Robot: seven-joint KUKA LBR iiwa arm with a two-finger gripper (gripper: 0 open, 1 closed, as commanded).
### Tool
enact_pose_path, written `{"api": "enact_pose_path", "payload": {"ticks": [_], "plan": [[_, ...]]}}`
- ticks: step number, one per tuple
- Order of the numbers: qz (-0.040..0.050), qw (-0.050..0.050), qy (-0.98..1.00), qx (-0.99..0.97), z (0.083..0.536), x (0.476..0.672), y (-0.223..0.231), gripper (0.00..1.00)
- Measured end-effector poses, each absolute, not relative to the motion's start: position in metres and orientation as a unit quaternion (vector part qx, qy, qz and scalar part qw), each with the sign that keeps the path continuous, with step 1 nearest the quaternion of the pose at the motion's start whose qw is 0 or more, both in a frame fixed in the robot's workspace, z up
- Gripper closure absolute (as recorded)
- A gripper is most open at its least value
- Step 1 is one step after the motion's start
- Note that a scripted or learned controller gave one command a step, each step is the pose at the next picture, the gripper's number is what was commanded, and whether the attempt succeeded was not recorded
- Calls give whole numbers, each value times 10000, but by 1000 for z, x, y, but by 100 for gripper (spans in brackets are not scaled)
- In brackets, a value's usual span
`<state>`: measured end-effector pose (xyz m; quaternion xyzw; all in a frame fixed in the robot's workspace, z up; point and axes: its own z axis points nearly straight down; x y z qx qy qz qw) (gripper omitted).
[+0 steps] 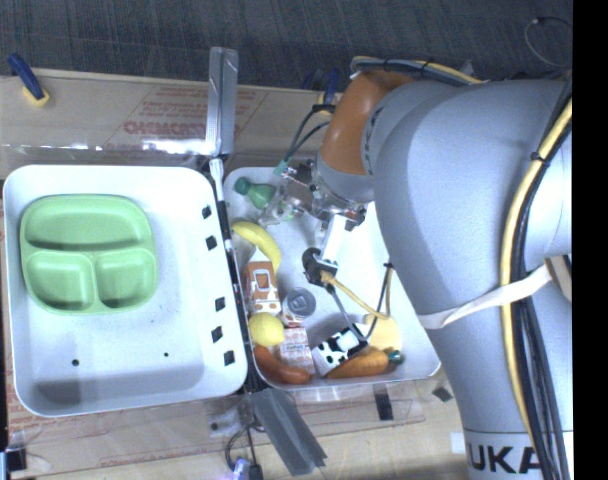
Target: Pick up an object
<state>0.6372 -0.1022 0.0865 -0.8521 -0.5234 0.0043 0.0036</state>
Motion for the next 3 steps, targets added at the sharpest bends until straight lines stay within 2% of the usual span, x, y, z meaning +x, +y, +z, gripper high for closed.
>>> {"api": "enact_pose_path", "payload": {"ticks": [1,2,3], "plan": [[66,54,-5266,-8501,92,637,-101,100],[90,72,-5271,-8498,91,636,-101,0],[109,84,-5299,-8479,97,636,-101,100]]}}
